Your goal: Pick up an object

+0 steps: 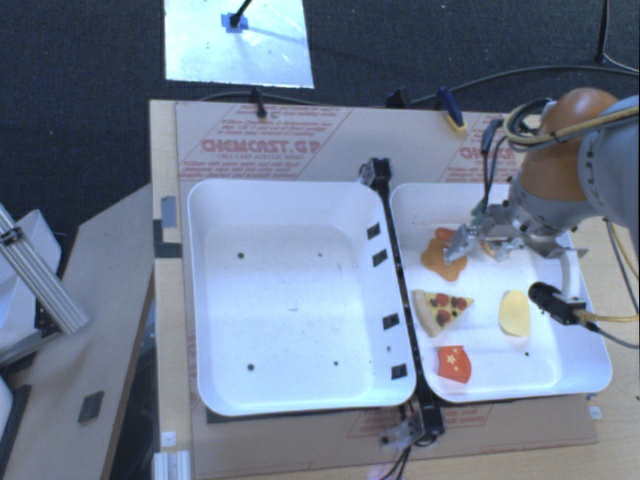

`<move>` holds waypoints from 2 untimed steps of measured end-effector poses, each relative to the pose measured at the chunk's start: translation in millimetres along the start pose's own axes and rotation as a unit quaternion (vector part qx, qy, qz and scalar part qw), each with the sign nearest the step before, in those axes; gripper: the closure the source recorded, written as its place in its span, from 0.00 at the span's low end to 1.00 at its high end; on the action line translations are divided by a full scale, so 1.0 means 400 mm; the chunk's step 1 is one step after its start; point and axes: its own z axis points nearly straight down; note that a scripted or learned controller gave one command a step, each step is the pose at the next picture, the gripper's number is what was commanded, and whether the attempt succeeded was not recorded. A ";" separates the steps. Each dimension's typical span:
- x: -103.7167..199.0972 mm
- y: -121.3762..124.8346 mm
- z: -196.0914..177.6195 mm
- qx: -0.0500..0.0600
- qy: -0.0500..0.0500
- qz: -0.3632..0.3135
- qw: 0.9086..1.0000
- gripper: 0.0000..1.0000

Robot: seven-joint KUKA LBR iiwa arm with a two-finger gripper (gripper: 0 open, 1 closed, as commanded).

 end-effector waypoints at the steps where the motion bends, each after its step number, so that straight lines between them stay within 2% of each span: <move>1: 0.053 0.105 0.079 -0.006 0.000 -0.004 1.000 0.00; 2: 0.049 0.105 0.045 -0.008 -0.001 -0.003 1.000 1.00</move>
